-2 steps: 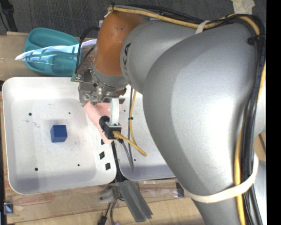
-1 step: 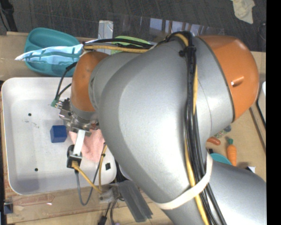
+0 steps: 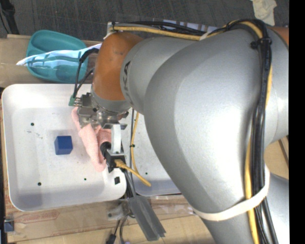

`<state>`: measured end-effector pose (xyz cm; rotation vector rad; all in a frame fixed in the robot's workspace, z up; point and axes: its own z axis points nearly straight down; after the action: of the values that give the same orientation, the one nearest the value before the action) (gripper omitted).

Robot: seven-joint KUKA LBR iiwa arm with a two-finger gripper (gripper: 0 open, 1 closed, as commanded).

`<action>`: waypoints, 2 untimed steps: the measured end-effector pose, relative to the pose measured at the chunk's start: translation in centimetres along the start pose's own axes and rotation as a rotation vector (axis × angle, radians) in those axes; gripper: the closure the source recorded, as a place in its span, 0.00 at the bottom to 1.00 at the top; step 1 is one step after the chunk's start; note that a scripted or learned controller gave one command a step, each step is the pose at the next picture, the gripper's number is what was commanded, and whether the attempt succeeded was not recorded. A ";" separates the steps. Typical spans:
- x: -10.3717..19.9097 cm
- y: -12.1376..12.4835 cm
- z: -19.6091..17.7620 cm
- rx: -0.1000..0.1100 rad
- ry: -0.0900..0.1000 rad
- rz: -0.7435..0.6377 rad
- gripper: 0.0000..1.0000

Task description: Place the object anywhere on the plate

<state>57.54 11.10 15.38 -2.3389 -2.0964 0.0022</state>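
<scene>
Over the left shallow white bin [image 3: 20, 187], the grey arm with its orange band [image 3: 114, 60] hangs low; its gripper [image 3: 94, 117] sits above a crumpled pink cloth [image 3: 94, 144], and its state cannot be told from here. A small blue cube [image 3: 63, 145] rests on the bin floor, just beside the cloth's left edge.

even, moderately bright overhead light, soft shadows in the white bin [image 3: 20, 136], focus slightly soft throughout.
</scene>
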 end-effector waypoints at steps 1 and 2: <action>8.5 -3.6 3.7 -0.030 0.015 -0.028 1.00; 6.9 0.5 -1.1 0.001 0.000 -0.079 1.00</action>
<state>58.76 17.91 16.46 -2.2537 -2.1858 0.0033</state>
